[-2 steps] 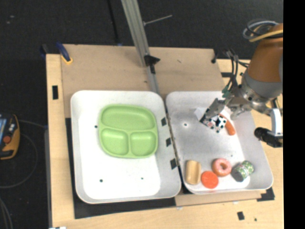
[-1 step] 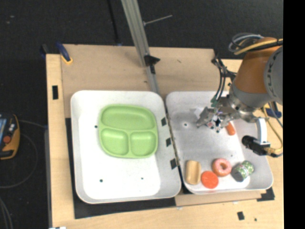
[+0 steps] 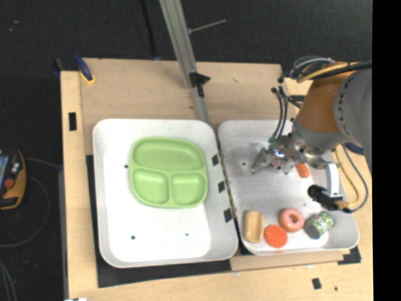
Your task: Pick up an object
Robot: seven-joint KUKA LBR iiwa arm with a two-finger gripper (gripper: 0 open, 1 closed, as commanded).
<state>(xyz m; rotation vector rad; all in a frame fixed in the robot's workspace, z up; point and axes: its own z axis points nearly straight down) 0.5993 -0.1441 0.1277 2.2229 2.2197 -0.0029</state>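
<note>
My gripper (image 3: 270,160) hangs low over the upper middle of the right bin (image 3: 233,137), with the orange-banded wrist (image 3: 319,108) above and to its right. A small orange piece (image 3: 303,170) lies just right of the gripper, close to it; whether they touch is unclear. Along the bin's front edge sit a tan cylinder (image 3: 252,226), a red-orange ball (image 3: 276,236), a pink doughnut (image 3: 291,219) and a green and grey can (image 3: 318,224). These four lie well apart from the gripper.
A green divided plate (image 3: 168,171) rests in the left bin (image 3: 106,231). A grey metal post (image 3: 182,49) slants down to the gap between the bins. A black fitting with cables (image 3: 322,196) hangs from the arm at the right bin's right side.
</note>
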